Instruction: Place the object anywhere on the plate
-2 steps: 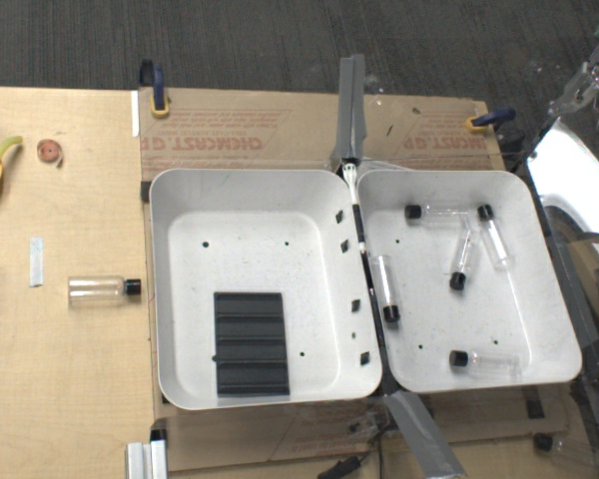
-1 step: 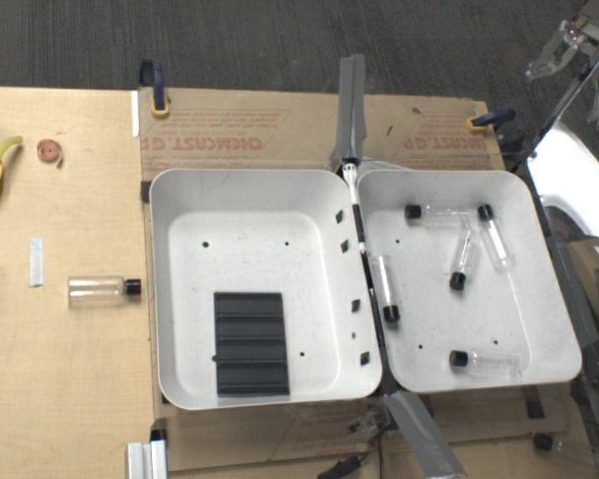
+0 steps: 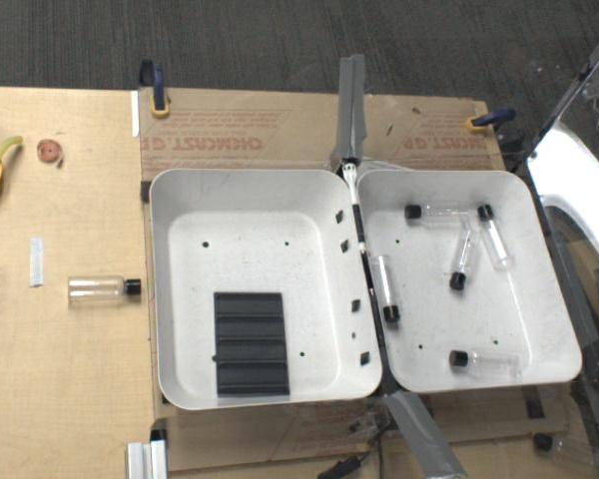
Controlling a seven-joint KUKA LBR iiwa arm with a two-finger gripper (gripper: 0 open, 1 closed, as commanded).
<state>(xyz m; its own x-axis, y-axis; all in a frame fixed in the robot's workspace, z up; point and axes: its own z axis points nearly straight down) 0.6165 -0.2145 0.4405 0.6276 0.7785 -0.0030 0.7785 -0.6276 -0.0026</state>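
Black ribbed plate (image 3: 250, 344) lies at the near side of the left bin (image 3: 180, 267), with bare white floor beyond it and to either side. Right of the plate, across the divider, the right bin (image 3: 539, 297) holds five clear black-capped vials (image 3: 484, 363), scattered and mostly apart, one lying along the wall nearest the plate. Beyond the plate, cardboard (image 3: 250, 133) bears red mirrored print, seemingly "CHEMCAST". Left of the plate, another vial (image 3: 102, 287) rests on the wooden bench. Whether the gripper is apart or together cannot be told.
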